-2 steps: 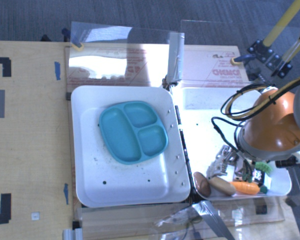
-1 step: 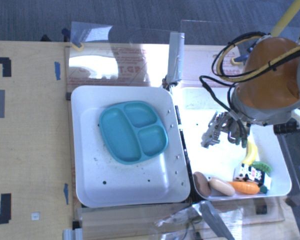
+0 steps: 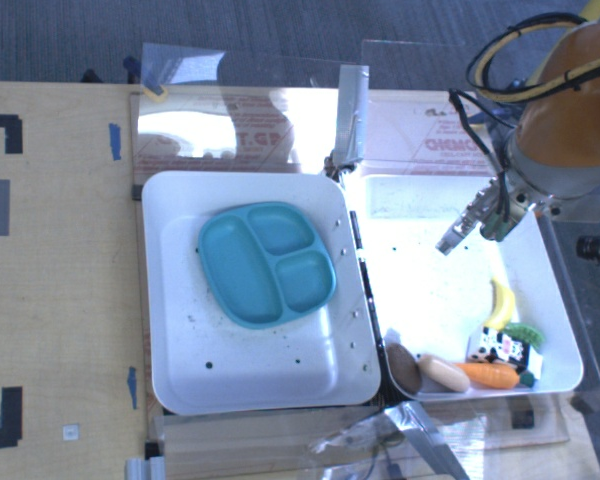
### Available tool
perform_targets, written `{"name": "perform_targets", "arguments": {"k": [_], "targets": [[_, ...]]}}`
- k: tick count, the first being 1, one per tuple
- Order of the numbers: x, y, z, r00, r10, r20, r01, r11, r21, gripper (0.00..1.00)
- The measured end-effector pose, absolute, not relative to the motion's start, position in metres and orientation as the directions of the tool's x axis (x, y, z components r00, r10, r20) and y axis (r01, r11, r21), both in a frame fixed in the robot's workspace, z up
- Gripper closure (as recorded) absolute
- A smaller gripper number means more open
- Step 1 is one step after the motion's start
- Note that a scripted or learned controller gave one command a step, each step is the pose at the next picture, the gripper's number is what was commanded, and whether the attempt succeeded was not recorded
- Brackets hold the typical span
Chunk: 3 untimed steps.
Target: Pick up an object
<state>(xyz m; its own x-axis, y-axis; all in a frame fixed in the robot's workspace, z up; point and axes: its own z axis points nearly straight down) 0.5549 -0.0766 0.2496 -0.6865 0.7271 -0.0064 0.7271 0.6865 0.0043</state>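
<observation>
On the left, the pale wooden bench point(image 3: 60, 298) carries black corner marks and short blue tape strips. The left bin point(image 3: 180, 368) sits next, and a teal divided plate point(image 3: 267, 263) lies flat in its middle, three compartments facing up, tilted a little against the bin's edges. Dark specks dot the white floor around the plate.

Behind both bins stands a clear plastic wall point(image 3: 280, 133) with reversed red lettering, and a grey metal upright point(image 3: 350, 118) rises at the seam between them.

The right bin point(image 3: 420, 268) holds a cluster along its near edge — a dark brown oval piece point(image 3: 405, 368) at the left corner, a tan bread-like roll point(image 3: 444, 373) touching it, then an orange carrot point(image 3: 490, 375) lying on its side. Just above the carrot sits a small black-and-white toy point(image 3: 502, 348) with a green leafy piece point(image 3: 525, 334) beside it, and a yellow banana point(image 3: 499, 303) stands near the right wall.

The gripper point(image 3: 458, 235) hangs over the upper right part of this bin, well apart from the cluster, slanting down to the left — nothing sits between its fingers, though whether they are spread or closed I cannot tell. The arm point(image 3: 565, 108) enters from the right, black cables looping above it.
</observation>
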Motion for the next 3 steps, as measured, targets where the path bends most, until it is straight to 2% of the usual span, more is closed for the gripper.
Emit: {"name": "perform_targets", "arguments": {"k": [1,2,3], "targets": [[0.484,-0.119,0.138,-0.870,0.494,0.002,0.494,0.870,-0.001,1.00],[0.499,-0.142,0.199,-0.480,0.877,-0.005,0.877,0.480,0.004,1.00],[0.481,-0.047,0.229,-0.461,0.887,0.001,0.887,0.461,0.004,1.00]]}}
